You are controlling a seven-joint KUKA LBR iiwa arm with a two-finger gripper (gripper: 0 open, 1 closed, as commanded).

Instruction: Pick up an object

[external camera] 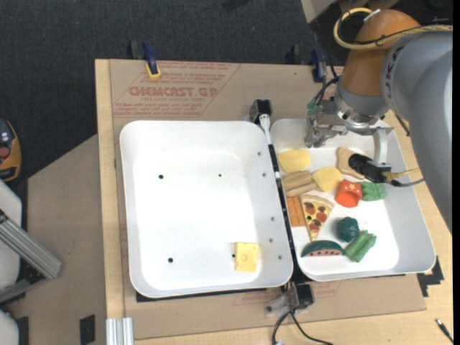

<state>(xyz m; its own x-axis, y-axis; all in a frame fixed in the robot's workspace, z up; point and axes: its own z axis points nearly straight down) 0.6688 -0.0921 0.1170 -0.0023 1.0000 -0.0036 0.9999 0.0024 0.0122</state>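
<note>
— Pincer [315, 141] low over the far left corner of the right bin [399, 228], pointing straight down; spread or clenched, impossible to tell from this slant; nothing seen in its grasp.
— Nearest to what?
— Just beyond the pale yellow lump [295, 159]; touching or apart, not clear; lump lying flat by the bin's left wall, long axis roughly left to right across the view.
— Rest of that bin?
— Crowded with toy food: a second yellow piece [327, 178] just right of the lump; a tan ridged wafer [297, 184] touching the lump's near side; an orange waffle strip [293, 211] along the wall; a pizza slice [316, 214], tip toward the near edge; a red piece [348, 193] beside a green leafy piece [374, 190]; a dark green ball [348, 228]; a green pod [360, 246]; a watermelon wedge [321, 249].
— Anything hard to read?
— A tan piece [346, 154] partly hidden behind the wrist, kind unclear; arm [424, 85] cut off at the right edge.
— Left bin [194, 192]?
— One yellow cheese block [246, 256] by the near right corner, well apart from the pincer.
</note>
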